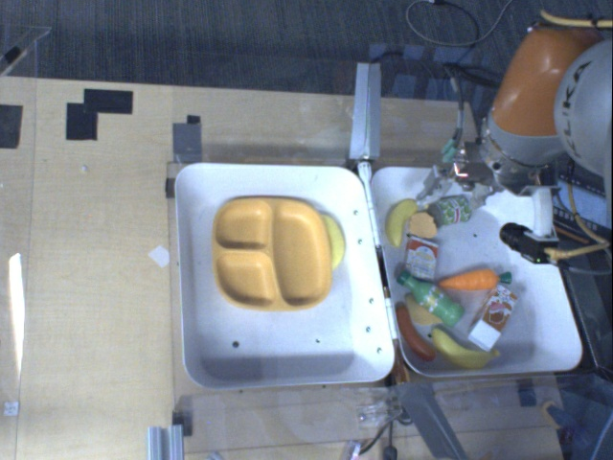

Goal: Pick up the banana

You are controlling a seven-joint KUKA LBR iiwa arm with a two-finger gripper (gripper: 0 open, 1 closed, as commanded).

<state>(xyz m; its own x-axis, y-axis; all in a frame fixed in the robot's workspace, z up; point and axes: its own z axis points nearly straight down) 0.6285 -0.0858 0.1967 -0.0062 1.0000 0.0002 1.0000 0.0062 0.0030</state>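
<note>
The gripper (458, 182) hangs over the upper part of the right bin (565, 348), at the upper right of the frame. Its fingers look spread apart w/ nothing between them, though the tips are small and a bit hard to read. Just under it lies a green-and-white packet (454, 209).

The banana (462, 350) lies at the lower edge of that bin, bottom centre-right of the frame, curved, touching or just beside a red sausage-like thing (412, 332) on its left and a small carton (495, 312) on its upper right. A green bottle (430, 296) and a carrot (468, 280) sit just above it. NB another yellow curved piece (397, 220) lies at the bin's upper left corner, near the gripper; could be a 2nd banana or a slice, can't tell.

The left bin (287, 367) holds a yellow divided tray (272, 252).

Step in hand, as I judge it: approach, no grasp yet. Next move prob. needs the arm to travel toward the bottom of the frame, line the fingers across the banana's narrow width, and drop between carton and sausage w/o knocking them. Tight crowding there = main risk.
</note>
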